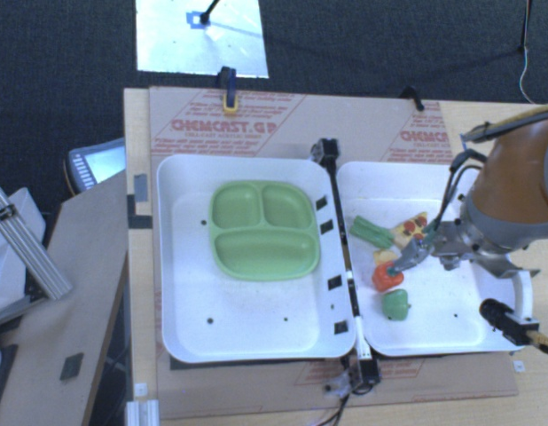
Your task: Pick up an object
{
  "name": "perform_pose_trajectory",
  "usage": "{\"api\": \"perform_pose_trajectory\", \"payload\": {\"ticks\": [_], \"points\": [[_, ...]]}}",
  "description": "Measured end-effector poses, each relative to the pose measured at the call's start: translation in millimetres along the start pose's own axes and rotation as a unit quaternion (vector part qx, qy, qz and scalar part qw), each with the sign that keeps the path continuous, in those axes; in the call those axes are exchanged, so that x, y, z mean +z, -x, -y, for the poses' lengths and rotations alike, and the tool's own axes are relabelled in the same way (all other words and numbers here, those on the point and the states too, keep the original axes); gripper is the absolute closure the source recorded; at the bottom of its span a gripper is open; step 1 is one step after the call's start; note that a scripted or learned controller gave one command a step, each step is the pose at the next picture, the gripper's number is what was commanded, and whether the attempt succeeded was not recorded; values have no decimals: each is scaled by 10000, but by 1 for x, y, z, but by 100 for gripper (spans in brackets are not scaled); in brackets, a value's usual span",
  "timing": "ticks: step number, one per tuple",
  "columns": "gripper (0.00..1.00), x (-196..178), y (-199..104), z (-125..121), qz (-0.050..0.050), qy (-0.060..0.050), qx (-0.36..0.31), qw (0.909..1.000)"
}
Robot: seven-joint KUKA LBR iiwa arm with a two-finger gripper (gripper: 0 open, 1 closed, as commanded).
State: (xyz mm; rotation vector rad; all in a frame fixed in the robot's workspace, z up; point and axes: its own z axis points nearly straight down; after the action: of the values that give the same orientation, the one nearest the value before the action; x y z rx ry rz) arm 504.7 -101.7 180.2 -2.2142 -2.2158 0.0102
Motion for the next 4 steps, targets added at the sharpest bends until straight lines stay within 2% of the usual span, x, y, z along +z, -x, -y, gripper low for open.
{"api": "perform_pose_trajectory", "payload": {"ticks": [1,2,3,4], "points": [[0,-5,0,-3,7,56,-10,10000],[0,54,0,-10,-6,49,-4,10000],[0,97,-1,-10,4,47,0,10000],[100,84,0,-12,10,75,-7,10000]]}}
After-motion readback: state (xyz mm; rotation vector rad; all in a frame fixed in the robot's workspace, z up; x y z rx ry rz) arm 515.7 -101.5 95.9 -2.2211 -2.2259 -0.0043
